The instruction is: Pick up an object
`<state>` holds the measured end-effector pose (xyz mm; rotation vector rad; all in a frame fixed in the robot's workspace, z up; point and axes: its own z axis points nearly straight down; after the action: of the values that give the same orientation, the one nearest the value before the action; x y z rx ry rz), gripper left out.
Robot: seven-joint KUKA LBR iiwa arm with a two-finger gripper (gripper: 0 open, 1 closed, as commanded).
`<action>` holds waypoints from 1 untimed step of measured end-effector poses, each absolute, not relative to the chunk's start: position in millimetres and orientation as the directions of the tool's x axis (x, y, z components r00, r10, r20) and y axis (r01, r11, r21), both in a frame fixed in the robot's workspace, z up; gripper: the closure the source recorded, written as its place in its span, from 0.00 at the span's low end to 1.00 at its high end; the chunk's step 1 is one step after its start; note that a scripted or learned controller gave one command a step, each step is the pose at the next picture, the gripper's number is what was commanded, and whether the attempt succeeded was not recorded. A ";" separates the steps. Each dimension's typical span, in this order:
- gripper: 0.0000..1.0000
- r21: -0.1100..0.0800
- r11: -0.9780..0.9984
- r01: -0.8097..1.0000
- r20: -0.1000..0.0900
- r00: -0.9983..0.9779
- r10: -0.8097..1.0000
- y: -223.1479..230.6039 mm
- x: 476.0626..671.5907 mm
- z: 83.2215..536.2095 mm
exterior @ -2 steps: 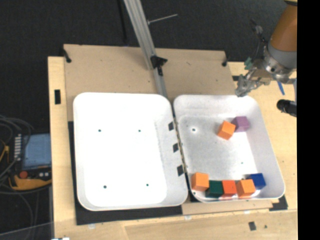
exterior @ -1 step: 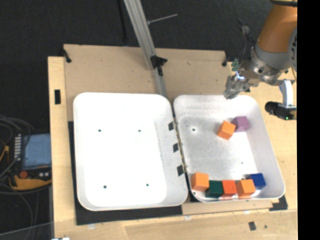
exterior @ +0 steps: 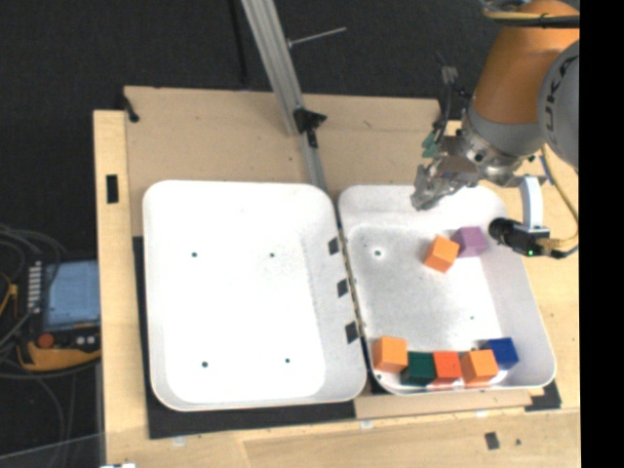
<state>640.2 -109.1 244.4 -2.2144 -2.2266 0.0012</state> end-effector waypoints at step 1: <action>1.00 0.000 0.008 1.000 0.002 -0.008 1.000 -53.7 630.9 251.7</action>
<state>630.9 -53.7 251.7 -2.2118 -2.2291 -0.0025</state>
